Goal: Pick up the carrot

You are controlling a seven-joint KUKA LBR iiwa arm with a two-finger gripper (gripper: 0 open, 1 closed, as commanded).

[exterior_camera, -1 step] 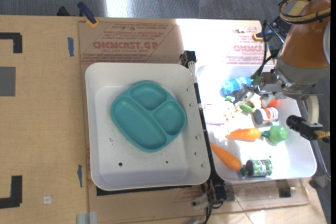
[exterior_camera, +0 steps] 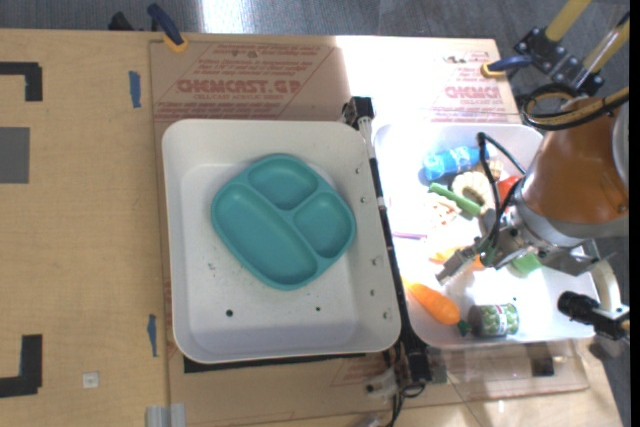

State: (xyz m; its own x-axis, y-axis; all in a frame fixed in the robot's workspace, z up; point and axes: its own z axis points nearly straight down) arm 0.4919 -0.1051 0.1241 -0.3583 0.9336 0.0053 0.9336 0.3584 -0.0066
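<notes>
The carrot [exterior_camera: 434,303] is a short orange piece lying near the front left corner of the right bin [exterior_camera: 400,215]. My gripper [exterior_camera: 462,263] hangs over the middle of that bin, a little behind and to the right of the carrot and apart from it. The arm's orange band [exterior_camera: 575,177] covers the bin's right side.
In the right bin, a green can [exterior_camera: 493,319] lies just right of the carrot, with a blue packet [exterior_camera: 448,161] and a green stick-like item [exterior_camera: 455,198] at the back. The left bin [exterior_camera: 190,245] holds a teal divided plate [exterior_camera: 283,219].
</notes>
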